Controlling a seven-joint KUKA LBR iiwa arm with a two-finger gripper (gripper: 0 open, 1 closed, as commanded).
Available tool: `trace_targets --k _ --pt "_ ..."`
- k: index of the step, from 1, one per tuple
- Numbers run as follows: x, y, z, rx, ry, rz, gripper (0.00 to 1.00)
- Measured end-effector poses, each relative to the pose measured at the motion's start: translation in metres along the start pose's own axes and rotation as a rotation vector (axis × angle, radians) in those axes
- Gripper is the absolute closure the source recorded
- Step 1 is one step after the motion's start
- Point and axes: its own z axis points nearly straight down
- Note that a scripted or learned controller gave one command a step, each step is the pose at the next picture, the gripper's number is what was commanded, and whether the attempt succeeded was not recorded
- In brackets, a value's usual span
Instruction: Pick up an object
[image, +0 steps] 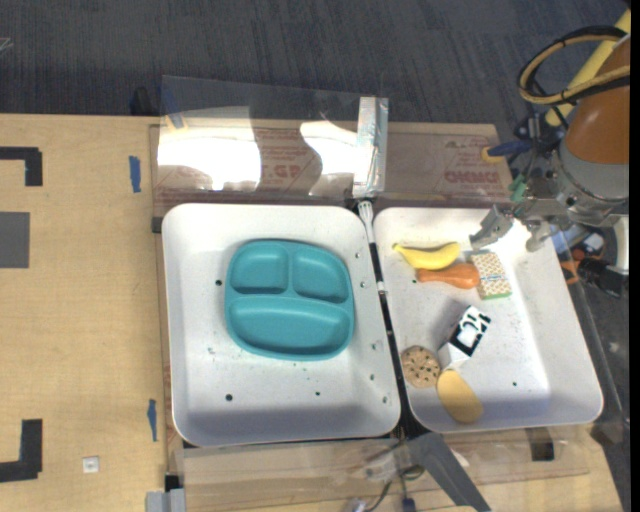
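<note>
Banana (430, 255) lies at the far left of the right bin (560, 380), touching a carrot (450, 277) just nearer. The gripper (512, 232) hovers right of it above the bin's far edge, fingers apart, gripping nothing. A teal divided plate (290, 300) sits in the left bin (190, 380).

Red lettering on cardboard strip (455, 165) behind bins, too blurred to read; no other legible text.
</note>
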Motion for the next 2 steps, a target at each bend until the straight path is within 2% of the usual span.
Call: trace_targets --k 1,2 --pt "0.034 -0.002 0.125 -0.007 -0.002 -0.012 0.00" --pt "0.049 0.050 0.137 0.007 -0.001 -0.012 0.00"
